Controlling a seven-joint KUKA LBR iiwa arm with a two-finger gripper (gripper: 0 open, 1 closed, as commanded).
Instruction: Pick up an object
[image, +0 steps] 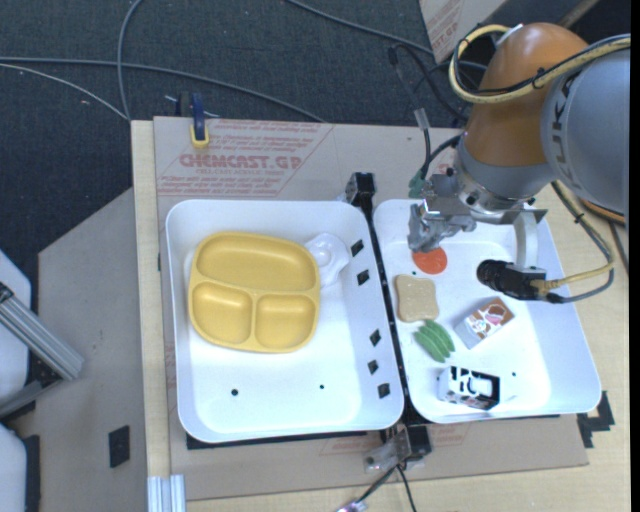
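Right now the end effector hangs over the far part of the right bin, just above an orange-red disc that lies directly beneath and slightly toward the near edge of the bench. How wide it stands I cannot tell. A tan slice of bread sits just nearer, then a green pod. The arm reaches in from the right, its wrist bent steeply downward, so a short straight descent seems all that remains.
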